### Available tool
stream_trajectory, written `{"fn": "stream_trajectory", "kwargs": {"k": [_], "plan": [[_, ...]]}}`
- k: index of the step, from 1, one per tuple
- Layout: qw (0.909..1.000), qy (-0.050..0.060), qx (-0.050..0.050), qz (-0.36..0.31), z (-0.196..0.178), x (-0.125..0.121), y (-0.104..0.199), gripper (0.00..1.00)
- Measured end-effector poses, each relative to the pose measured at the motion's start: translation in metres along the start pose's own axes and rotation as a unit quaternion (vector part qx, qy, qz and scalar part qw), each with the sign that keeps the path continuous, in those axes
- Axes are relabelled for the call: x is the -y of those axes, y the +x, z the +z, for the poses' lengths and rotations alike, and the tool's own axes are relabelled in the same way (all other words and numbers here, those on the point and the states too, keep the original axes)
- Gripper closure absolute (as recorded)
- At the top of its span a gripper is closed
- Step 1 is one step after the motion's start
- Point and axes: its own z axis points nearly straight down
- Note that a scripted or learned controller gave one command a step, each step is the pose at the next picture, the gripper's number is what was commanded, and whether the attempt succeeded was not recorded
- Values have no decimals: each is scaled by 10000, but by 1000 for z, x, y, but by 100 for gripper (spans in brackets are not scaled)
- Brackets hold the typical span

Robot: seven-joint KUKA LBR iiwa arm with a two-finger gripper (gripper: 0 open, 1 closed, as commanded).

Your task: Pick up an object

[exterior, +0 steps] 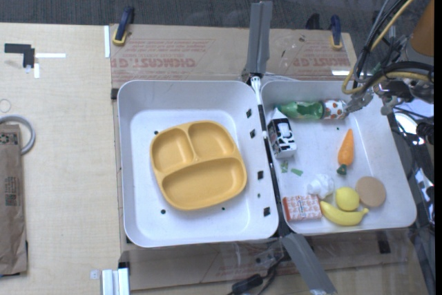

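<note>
The grey arm's gripper hovered at the right-hand shallow white bin's far right corner — whether open or closed I could not tell, and nothing showed in its grasp. Candidates lay scattered below: an orange plastic carrot, a yellow banana, a green bottle. The yellow divided plate sat alone in the left bin, probably as the drop place.
</note>
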Motion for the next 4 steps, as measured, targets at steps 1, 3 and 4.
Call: {"fn": "stream_trajectory", "kwargs": {"k": [1, 3, 4], "plan": [[10000, -11, -39, 85, 119, 26, -28, 0], [9999, -9, 2, 119, 18, 23, 14, 100], [9907, -4, 0, -1358, 56, 21, 22, 100]]}}
